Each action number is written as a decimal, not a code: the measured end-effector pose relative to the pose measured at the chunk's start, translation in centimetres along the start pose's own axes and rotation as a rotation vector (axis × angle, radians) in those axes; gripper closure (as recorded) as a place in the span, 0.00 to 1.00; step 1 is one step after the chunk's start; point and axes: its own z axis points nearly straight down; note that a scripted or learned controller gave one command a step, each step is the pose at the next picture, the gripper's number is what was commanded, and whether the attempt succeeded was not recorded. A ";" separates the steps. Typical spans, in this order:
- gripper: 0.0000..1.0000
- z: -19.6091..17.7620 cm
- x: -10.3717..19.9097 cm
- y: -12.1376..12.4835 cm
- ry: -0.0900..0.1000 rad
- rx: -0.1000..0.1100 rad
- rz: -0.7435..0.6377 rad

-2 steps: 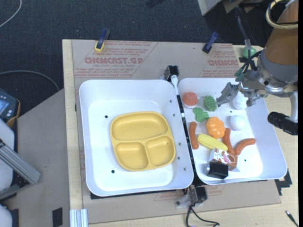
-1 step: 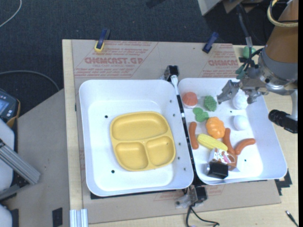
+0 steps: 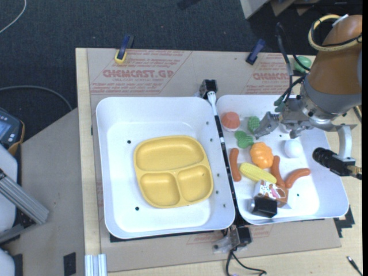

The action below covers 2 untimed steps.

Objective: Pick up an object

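The arm (image 3: 336,56) enters from three o'clock, its grey and orange body cut off by the frame's upper right corner, and it hangs over the far side of the right bin (image 3: 330,203). The gripper (image 3: 282,125) sits at the end of a cluster of grey metal parts; its shape blurs into the linkage and the white bin floor, so I cannot tell how it is set, and nothing can be made out within it. Just at its seven o'clock lie two green pieces (image 3: 248,132), their forms too small to name. At ten o'clock in this bin rests a reddish round piece (image 3: 230,119). Near the bin's centre sits an orange pepper-like toy (image 3: 261,154), with a yellow corn cob (image 3: 257,172) touching it at six o'clock. A thin red-orange stick (image 3: 234,164) lies along the bin's nine o'clock wall. A sausage (image 3: 295,176) lies at four o'clock of the pepper, and a white egg-like piece (image 3: 292,148) is hard to separate from the bin floor. A black block (image 3: 265,206) at six o'clock partly covers a printed packet (image 3: 271,191). The left bin (image 3: 112,171) holds a yellow divided tray (image 3: 172,170).
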 end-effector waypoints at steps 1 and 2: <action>0.00 5.9 -0.5 0.7 0.000 0.001 0.001; 0.00 12.3 -0.4 0.3 0.000 0.002 0.001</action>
